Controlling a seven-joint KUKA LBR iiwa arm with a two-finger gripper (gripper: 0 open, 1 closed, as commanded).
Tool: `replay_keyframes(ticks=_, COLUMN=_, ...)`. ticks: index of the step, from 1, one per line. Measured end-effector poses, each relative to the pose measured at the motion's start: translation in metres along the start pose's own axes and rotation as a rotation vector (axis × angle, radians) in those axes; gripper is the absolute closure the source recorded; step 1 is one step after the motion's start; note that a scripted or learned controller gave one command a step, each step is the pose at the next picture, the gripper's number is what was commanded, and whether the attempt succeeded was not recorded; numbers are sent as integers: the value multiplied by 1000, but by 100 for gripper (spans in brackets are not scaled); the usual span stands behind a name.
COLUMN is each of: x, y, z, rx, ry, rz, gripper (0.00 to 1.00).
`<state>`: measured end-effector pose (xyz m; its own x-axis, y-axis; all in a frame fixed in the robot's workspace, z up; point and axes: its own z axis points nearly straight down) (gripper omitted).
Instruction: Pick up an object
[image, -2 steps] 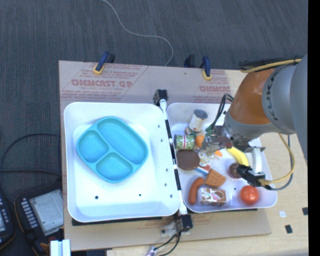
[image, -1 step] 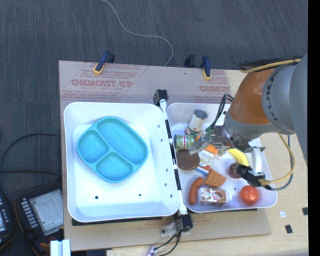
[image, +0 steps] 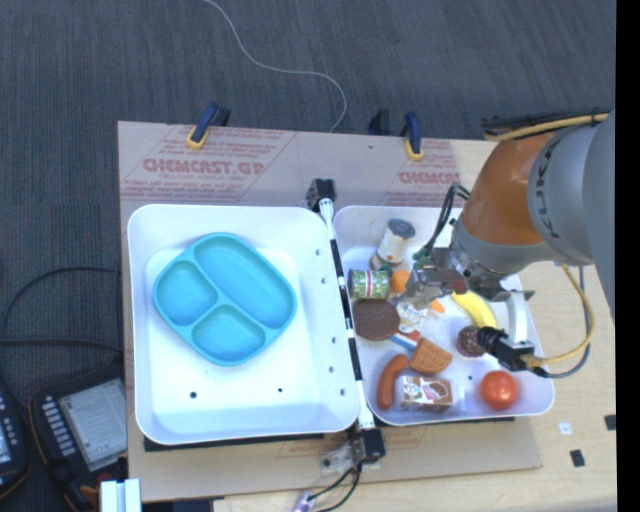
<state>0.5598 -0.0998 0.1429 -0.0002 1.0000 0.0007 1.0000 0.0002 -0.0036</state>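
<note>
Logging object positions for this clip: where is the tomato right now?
The tomato sits in the near right corner of the right bin, just right of the packaged snack and below the dark round piece.

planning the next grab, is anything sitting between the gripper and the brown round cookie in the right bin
Nothing visible does. The gripper hangs low in the right bin, just right of the brown cookie. The green can lies close above the cookie, beside that path.

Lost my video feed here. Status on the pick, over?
End effector low in the right bin, among the food items, nothing seen held. Brown cookie and banana close by. Blue tray sits in the left bin.
</note>
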Motion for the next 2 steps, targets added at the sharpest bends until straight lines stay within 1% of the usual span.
replay_keyframes(ticks=1, x=0, y=0, z=0, rx=0, ry=0, rz=0, gripper=0)
replay_keyframes(ticks=2, x=-32, y=-51, z=50, rx=-24, ry=4, rz=-3, gripper=0)
